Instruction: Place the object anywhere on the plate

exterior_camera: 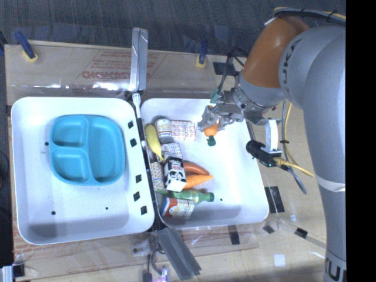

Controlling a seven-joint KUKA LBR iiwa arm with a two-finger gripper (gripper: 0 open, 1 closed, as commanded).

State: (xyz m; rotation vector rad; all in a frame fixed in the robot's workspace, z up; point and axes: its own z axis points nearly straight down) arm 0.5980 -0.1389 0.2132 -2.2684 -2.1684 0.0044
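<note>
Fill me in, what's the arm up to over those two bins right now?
The gripper is over the right bin, with a small orange object at its tip that looks pinched in the jaws. The blue divided plate sits in the left bin, so the piece has yet to cross over. A banana, carrots, a green bottle and some boxes lie piled along the right bin's left side.

Bench [70, 69] is brown board with printed red lettering, blue clamps [25, 47] along its far edge. Two shallow white bins sit on it side by side, touching: left bin [23, 175], right bin [247, 192]. Metal divider bracket [139, 57] stands at the far end of the seam between them, another bracket [176, 251] at the near end.
</note>
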